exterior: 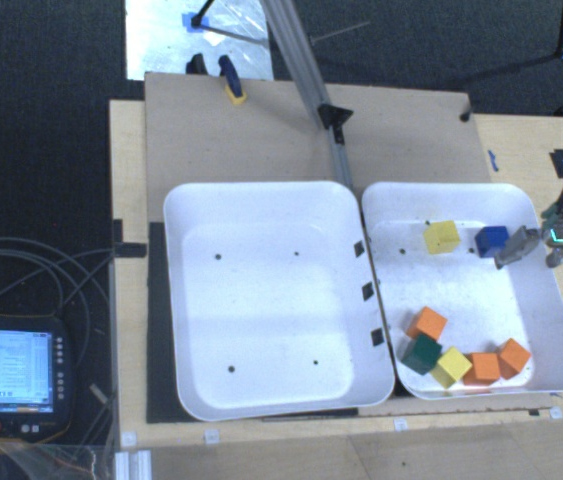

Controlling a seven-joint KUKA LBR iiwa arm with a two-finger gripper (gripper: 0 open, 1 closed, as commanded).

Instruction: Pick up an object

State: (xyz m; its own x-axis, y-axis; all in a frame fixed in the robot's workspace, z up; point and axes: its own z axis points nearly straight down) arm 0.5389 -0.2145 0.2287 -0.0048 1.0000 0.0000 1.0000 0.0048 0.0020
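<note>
gripper (533,248) at right bin's (551,313) far right edge, finger state cannot tell, nothing visibly held; blue cube (491,240) just beside it, yellow cube (442,236) near, remaining cubes clustered at the near wall.

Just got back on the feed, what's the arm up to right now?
The tool is at the right bin's far right edge, beside the blue cube; nothing shows between its fingers. A yellow cube sits nearby. Five more cubes cluster at the bin's near edge.
</note>
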